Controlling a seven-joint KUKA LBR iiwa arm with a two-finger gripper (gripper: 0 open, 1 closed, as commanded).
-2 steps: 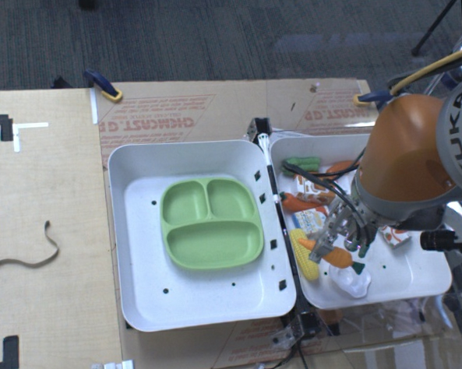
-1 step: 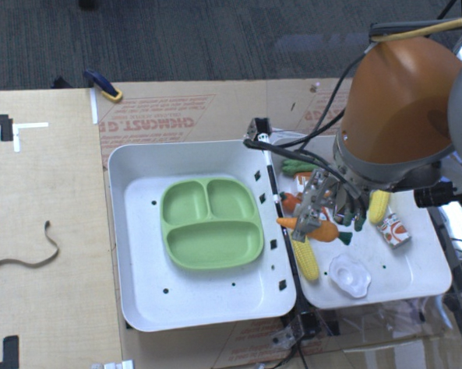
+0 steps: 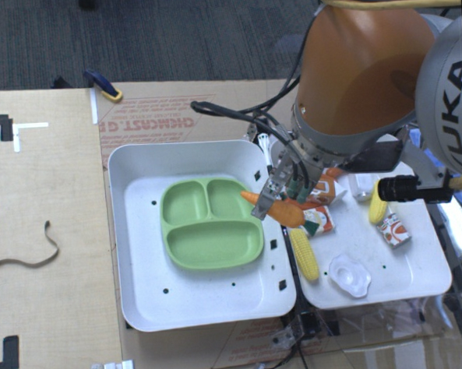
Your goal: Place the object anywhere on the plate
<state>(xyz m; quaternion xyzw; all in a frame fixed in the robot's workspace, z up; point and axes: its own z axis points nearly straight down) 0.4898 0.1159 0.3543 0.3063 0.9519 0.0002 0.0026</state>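
Note:
A green divided plate [image 3: 210,224] lies in the left white bin [image 3: 136,295]. My gripper [image 3: 269,198] hangs over the divide between the two bins, just off the plate's right rim. An orange toy carrot [image 3: 286,211] sits between its fingers, held slightly above the bin floor, and the carrot's pointed tip reaches over the plate's right edge. The arm's large orange band [image 3: 364,62] hides the back of the right bin.
In the right bin [image 3: 424,281] lie a yellow corn cob [image 3: 304,253], a second yellow piece [image 3: 377,206], a small carton [image 3: 395,231], orange-and-white packets [image 3: 319,221] and a clear plastic lid [image 3: 350,275]. A black cable [image 3: 226,110] runs behind the left bin.

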